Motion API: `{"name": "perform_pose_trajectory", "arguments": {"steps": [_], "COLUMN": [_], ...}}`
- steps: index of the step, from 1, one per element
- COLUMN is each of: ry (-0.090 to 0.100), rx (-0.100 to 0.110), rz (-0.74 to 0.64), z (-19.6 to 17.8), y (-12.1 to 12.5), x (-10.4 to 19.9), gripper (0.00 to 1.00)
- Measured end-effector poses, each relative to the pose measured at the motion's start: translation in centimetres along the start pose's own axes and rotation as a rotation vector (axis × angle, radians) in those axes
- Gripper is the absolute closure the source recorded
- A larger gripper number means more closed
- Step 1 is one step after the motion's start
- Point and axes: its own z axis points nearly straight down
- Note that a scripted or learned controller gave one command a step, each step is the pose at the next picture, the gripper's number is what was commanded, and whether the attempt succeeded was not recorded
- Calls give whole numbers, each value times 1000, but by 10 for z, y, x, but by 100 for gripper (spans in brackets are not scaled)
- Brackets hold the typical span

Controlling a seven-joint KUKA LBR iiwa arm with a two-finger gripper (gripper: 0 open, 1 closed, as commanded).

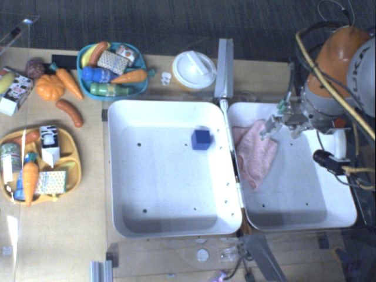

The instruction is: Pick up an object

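The two-finger metal pincer [281, 122] hangs over the far part of the right-hand shallow white bin [305, 207], its thin fingers spread apart and nothing between them. Its tips sit just above the far right corner of a crumpled pink cloth [255, 153], which lies along the left side of that bin, close to the wall shared with its neighbour. Behind the pincer, the grey arm with its orange band [341, 60] comes in from the right, trailing yellowish cables.

In the left-hand shallow white bin [147, 210], a small blue cube [201, 138] rests near the far right corner, well apart from the cloth. Beyond the bins stands a round white lidded container [194, 70]. Further left, a teal bowl of toy food [111, 70] and a yellow tray of toy food [40, 164] sit on the wooden bench [64, 239].
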Motion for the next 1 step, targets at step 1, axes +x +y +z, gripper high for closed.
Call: {"name": "perform_pose_trajectory", "arguments": {"steps": [1], "ry": [-3], "rx": [-17], "rz": [-108], "z": [84], "y": [19], "x": [-4], "gripper": [0]}}
